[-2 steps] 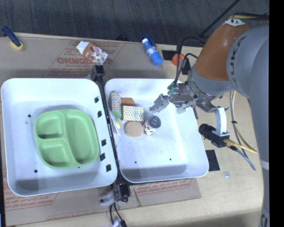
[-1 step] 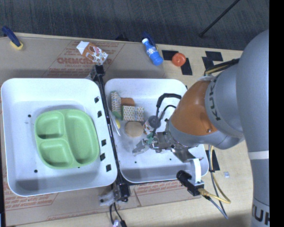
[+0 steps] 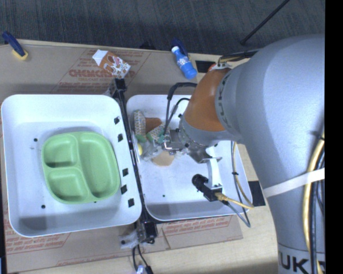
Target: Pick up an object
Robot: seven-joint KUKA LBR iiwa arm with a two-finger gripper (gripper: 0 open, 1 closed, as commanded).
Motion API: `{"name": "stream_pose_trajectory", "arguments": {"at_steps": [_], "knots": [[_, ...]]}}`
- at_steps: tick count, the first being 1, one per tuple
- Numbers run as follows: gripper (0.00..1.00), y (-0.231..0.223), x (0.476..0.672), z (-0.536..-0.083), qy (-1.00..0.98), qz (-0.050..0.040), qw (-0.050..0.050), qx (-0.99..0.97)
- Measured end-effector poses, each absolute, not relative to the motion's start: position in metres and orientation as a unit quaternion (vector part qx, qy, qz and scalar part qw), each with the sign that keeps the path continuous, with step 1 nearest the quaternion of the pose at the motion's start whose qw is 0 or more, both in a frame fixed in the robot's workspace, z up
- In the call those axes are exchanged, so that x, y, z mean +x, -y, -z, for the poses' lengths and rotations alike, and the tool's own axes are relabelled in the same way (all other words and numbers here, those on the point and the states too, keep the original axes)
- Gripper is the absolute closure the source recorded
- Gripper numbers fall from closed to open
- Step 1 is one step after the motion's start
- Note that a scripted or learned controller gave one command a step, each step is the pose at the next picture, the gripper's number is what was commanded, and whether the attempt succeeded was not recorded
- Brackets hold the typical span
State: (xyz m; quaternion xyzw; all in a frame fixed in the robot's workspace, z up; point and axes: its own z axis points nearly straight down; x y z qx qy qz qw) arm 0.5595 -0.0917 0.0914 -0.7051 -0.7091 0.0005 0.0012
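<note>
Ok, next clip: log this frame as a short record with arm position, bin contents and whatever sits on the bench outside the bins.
arm: reaches from the right, wrist over the right bin
gripper: low over the pile, grasp hidden
right bin: small pile of items at its left wall
left bin: green divided plate
outside bins: blue clamp, blue-and-yellow clamp, crumpled wrapper

I read scene as evenly lit from overhead, moderately bright. Two shallow white plastic bins (image 3: 14, 153) near overexposed, little surface detail. Soft shadow under big grey arm housing (image 3: 280, 119) on right bin floor. Dark carpet at top underexposed. My feed is low-resolution, slightly soft; small cluttered items in right bin hard to resolve.
</note>
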Motion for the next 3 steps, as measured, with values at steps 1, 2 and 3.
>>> {"name": "stream_pose_trajectory", "arguments": {"at_steps": [1, 2, 3], "knots": [[1.00, 0.092, 0.560, -0.102, 0.711, -0.0004, 0.002, -0.704], [1.00, 0.029, 0.529, -0.222, 0.709, 0.0008, 0.000, -0.705], [1.00, 0.070, 0.476, -0.191, 0.709, -0.0013, 0.001, -0.705]]}}
